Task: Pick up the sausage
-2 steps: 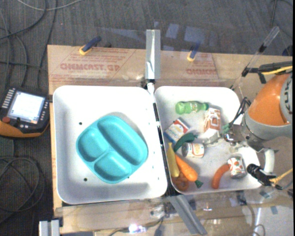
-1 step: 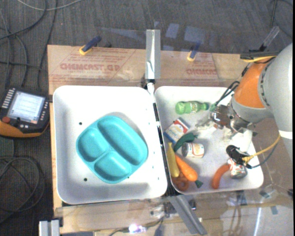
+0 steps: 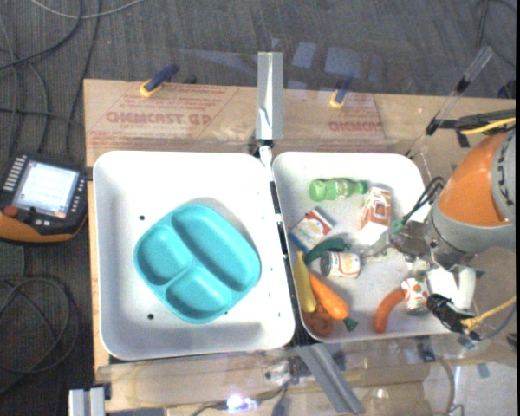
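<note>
Nearest, in the right bin (image 3: 351, 157): the sausage (image 3: 386, 309), orange-red and curved, lying on the floor at about 5 o'clock, its upper end up against the gripper (image 3: 416, 291). Impossible to make out whether that hand is parted, closed or gripping anything, since its tip is crowded by white and red parts. No clear sight of the sausage being held.

At 7 o'clock in the same bin, a carrot (image 3: 329, 300) lying at a slant, with a yellow stick-like item (image 3: 305, 284) just beside it along the left wall. Near the centre, a small can (image 3: 343, 264) on its side. Beyond that, at 10 o'clock, a blue-and-white carton (image 3: 313, 228). Farther still, a red-and-white carton (image 3: 375, 208) at 1 o'clock and a green bottle (image 3: 336, 188) on its side at 12 o'clock.

At 3 o'clock from the right bin, the grey arm with its orange band (image 3: 470, 189), reaching in over the right rim.

Alongside at 9 o'clock, the left bin (image 3: 113, 319), holding a teal divided plate (image 3: 198, 261) tilted near its centre.

Farthest, two yellow-and-blue clamps (image 3: 159, 79) on the board's back edge.
</note>
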You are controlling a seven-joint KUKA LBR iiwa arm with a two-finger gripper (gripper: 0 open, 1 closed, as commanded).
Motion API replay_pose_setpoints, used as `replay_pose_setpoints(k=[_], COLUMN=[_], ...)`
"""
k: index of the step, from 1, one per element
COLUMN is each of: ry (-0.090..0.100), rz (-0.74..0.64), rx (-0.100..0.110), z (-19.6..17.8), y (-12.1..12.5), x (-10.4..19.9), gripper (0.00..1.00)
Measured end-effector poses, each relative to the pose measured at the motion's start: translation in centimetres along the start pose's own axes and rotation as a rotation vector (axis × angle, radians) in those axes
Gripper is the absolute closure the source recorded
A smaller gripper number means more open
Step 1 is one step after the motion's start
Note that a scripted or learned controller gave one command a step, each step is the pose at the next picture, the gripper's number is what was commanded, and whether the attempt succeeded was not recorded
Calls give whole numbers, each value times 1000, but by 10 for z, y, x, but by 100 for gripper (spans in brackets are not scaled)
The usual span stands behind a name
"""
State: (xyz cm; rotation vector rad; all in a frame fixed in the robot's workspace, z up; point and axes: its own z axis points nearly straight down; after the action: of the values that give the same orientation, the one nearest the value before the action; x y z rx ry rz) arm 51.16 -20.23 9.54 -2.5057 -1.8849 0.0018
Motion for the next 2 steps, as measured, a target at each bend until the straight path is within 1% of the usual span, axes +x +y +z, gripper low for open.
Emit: replay_pose_setpoints(k=[1,2], ry=[-4,-2], rz=[-250,-251], rx=[-2,-2], z=[-41,-41], y=[-23,-23], x=[-21,-21], gripper=[0,0])
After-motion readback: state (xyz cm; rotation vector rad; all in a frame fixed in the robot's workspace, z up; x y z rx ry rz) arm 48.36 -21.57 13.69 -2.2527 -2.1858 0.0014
